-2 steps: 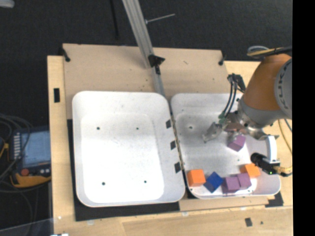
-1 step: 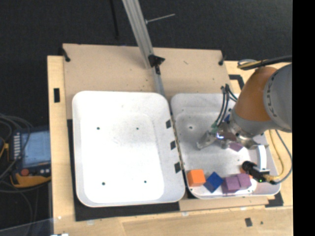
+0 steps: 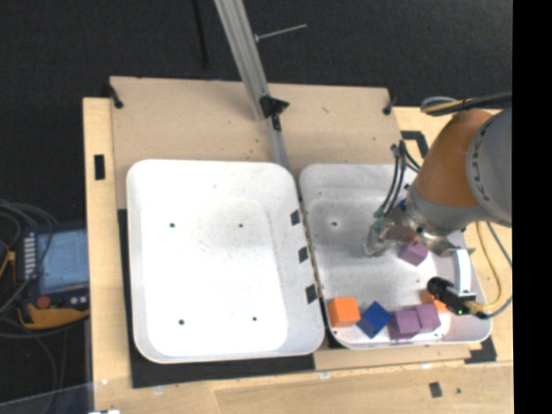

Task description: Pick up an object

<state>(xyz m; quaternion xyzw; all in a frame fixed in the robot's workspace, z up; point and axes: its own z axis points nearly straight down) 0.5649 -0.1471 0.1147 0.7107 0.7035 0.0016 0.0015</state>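
Observation:
My gripper [image 3: 376,241] hangs low over the middle of the right bin [image 3: 341,198], at the end of the grey arm with the orange band. A small purple block [image 3: 413,253] sits just right of the gripper, partly tucked under the wrist; whether it touches the gripper cannot be told. Along the bin's near edge lie an orange block [image 3: 344,310], a blue block [image 3: 374,318] and two purple blocks [image 3: 403,323] [image 3: 426,316] in a row.
The left bin [image 3: 211,257] sits beside the right one, sharing a raised middle rim. A slanted metal post [image 3: 250,59] rises behind the bins. A small orange piece [image 3: 430,298] shows by the right bin's near right corner.

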